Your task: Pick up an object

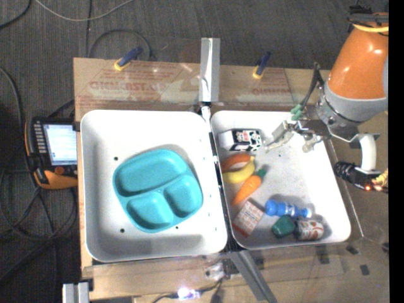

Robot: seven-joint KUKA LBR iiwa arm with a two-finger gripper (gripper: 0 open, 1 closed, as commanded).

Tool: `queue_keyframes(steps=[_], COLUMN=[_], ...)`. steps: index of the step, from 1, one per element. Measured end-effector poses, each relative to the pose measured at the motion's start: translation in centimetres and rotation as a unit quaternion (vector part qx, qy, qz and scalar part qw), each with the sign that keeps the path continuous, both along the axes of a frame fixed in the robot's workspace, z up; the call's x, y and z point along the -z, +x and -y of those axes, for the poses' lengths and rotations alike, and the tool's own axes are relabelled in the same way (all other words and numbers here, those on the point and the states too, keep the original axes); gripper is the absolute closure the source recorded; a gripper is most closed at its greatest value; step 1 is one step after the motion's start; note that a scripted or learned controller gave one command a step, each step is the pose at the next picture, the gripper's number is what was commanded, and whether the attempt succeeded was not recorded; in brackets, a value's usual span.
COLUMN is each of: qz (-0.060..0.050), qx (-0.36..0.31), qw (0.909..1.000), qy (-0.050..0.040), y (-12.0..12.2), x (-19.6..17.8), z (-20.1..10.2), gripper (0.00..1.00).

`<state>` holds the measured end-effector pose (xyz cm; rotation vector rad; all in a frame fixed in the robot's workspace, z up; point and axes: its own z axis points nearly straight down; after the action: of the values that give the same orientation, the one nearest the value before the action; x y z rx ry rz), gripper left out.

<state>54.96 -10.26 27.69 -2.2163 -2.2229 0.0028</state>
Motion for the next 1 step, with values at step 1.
queue_keyframes(steps=[1], qz=[-0.001], qx=[-0.048], qw=[0.9988], qy=[0.0011], y=[-1.63], x=[13.17], z=[-0.54], gripper=[0.00])
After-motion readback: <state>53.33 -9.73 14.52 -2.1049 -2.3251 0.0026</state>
